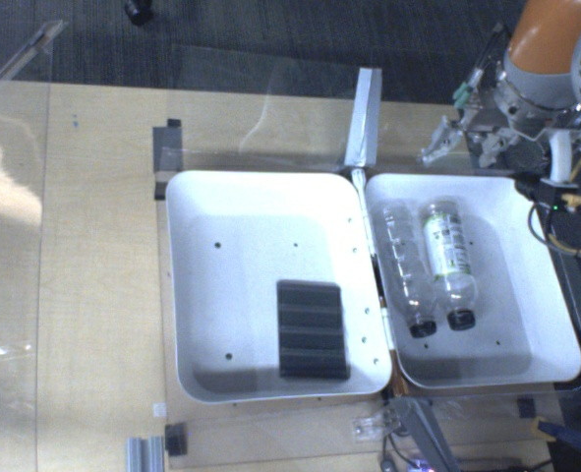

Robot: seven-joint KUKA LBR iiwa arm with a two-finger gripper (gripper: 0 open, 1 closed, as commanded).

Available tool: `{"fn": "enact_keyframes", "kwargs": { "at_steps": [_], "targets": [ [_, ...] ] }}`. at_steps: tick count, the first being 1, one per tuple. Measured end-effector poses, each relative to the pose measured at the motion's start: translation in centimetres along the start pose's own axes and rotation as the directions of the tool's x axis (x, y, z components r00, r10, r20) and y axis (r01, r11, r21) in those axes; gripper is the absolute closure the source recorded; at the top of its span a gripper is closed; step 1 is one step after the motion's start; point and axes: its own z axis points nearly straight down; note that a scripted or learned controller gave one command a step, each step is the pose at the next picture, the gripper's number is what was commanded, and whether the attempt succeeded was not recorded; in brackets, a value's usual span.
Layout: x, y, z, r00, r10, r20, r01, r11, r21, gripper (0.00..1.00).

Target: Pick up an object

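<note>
Two clear plastic bottles with black caps lie side by side in the right bin (526,352). One bottle is bare (404,264); the other carries a white and green label (446,249). A black ribbed rectangular block (312,328) lies flat in the left bin (221,214), toward its front. My gripper (464,146) hangs above the bench just beyond the right bin's far rim, apart from both bottles. Its fingers are spread open with nothing between them.
A metal divider post (365,116) rises at the back where the two bins meet. Cables (565,219) run along the right bin's right side. A clear sheet (64,264) covers the bench to the left.
</note>
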Motion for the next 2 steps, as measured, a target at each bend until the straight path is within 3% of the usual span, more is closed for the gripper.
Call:
{"fn": "enact_keyframes", "kwargs": {
  "at_steps": [1, 2],
  "targets": [
    [4.9, -3.4, 4.1, 0.891, 0.454, 0.002, -0.454, 0.891, 0.005, 0.00],
    [-2.0, -6.6, 4.9, 0.860, 0.510, 0.003, -0.510, 0.860, 0.006, 0.00]
  ]
}}
